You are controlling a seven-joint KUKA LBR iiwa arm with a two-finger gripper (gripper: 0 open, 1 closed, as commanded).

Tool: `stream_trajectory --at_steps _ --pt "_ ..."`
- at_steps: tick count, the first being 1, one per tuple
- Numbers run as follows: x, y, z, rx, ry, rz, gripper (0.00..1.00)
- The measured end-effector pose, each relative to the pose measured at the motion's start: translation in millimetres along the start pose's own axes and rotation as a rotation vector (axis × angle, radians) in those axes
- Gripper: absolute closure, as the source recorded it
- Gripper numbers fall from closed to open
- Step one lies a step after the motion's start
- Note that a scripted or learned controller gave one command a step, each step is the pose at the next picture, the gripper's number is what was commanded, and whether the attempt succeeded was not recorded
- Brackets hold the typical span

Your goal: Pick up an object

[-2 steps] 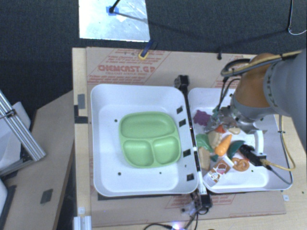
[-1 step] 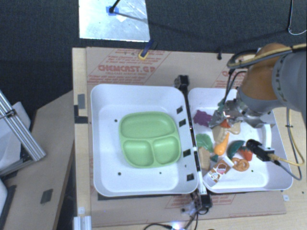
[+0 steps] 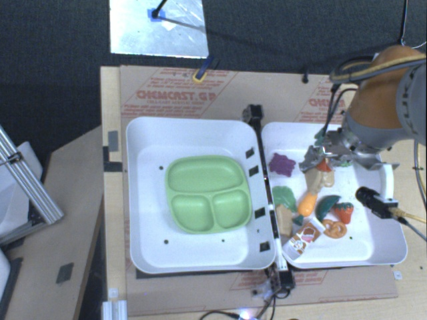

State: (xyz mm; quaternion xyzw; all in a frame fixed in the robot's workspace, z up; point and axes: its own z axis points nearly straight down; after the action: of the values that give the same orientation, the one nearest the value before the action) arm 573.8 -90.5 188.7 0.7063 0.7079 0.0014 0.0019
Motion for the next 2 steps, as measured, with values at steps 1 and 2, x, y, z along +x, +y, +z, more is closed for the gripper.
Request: stream_trajectory --at_steps 1,2 --pt "-0.1 1.6 -38.1 -0.001 0.0 -0.002 1.0" --pt "38.6 40.6 -46.3 -0.001 0.002 -0.007 1.0"
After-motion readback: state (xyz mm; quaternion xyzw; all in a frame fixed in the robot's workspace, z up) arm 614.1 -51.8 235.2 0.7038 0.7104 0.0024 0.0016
